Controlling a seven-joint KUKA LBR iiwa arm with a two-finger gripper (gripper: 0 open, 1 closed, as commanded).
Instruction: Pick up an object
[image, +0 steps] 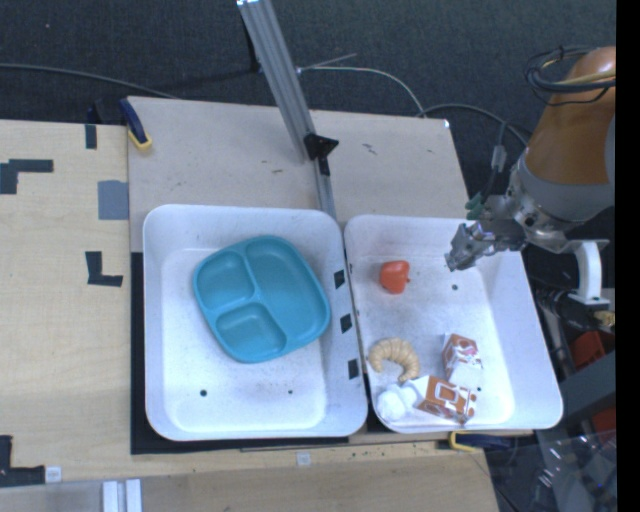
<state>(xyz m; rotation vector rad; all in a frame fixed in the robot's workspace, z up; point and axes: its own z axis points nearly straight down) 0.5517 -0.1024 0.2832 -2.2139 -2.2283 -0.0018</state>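
In the right bin (520, 330) lie a small red-orange object (394, 276) near the back left, a tan croissant-shaped piece (395, 355), a white round item (395, 403) and two small red-and-white cartons (460, 357) (447, 397) near the front. My gripper (461, 254) hangs over the bin's back right part, to the right of the red object and apart from it. Nothing shows between its fingers.
The left bin (170, 330) holds a blue three-compartment plate (261, 297). A metal pole (290, 90) slants up from the joint between the bins. Cables run behind the bench at the top right.
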